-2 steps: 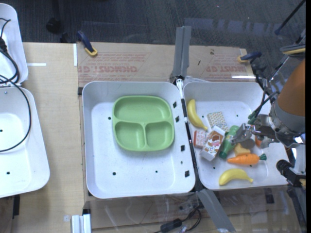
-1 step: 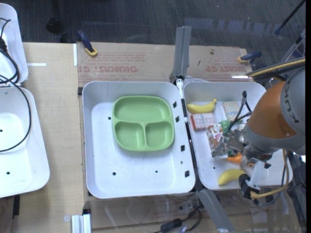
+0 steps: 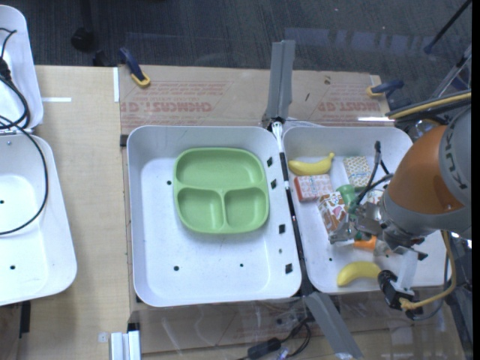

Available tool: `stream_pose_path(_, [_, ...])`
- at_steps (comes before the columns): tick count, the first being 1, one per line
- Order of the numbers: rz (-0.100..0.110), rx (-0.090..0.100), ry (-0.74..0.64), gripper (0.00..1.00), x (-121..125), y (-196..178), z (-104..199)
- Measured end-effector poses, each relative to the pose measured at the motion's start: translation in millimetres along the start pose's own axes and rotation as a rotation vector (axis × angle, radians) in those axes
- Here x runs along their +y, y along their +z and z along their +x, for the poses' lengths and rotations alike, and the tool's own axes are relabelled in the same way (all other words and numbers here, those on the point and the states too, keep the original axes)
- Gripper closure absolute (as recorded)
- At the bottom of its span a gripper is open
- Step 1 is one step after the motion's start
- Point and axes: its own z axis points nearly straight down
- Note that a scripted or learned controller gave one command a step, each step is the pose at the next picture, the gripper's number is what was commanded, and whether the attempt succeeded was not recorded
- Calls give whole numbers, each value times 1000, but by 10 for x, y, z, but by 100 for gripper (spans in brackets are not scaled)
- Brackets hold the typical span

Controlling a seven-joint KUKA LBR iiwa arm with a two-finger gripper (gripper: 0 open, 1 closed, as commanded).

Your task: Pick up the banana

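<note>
Two yellow bananas lie in the right bin. One banana rests near the bin's far left corner. The other banana lies near the front wall. My gripper hangs low over the middle of this bin, between the two bananas, just above a small orange item. It sits closer to the front banana and touches neither. The arm's orange band covers the bin's right side.
An orange-red box, a printed snack packet, a patterned packet and a green item crowd the right bin's middle. The left bin holds a green divided plate. A metal divider stands behind the bins.
</note>
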Motion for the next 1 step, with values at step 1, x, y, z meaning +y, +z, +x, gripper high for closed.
stream_pose_path(1, [-4,-1,-192,0,998,-254,265])
